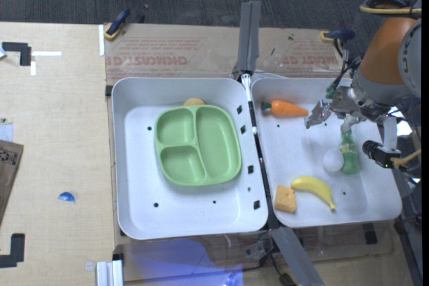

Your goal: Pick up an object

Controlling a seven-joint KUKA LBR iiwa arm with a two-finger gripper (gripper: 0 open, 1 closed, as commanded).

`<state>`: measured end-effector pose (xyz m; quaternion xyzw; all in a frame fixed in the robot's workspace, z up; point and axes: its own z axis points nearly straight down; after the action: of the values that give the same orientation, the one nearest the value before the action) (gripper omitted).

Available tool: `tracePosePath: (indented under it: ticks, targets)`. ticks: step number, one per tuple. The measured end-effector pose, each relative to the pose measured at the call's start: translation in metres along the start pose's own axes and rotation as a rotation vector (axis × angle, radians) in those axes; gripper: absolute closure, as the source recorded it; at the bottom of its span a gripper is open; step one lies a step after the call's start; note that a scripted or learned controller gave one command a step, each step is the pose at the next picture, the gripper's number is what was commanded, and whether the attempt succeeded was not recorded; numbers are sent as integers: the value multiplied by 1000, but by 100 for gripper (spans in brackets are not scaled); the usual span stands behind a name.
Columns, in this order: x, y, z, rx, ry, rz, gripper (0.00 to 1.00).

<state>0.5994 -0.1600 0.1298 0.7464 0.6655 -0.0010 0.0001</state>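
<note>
One green bottle, upright, translucent | jaws above it | grip: cannot tell

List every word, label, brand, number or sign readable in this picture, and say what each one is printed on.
Brown cardboard sheet behind the two white bins: red printed lettering, seen upside down; it appears to read "CHEMCAST", followed by letters like "GP", but is too blurred to be sure.

Same cardboard behind the right white bin: the red print repeats, too faint to read.

Green divided plate, orange carrot, yellow banana: no lettering visible.
</note>
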Motion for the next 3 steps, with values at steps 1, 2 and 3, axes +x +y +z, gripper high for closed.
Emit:
tracePosePath:
  ticks: [1,2,3]
  targets:
    - [62,52,38,0,-1,-230,0]
    - [67,47,41,19,0,-30,0]
    - [-18,-15,-27,0,0,-194,0]
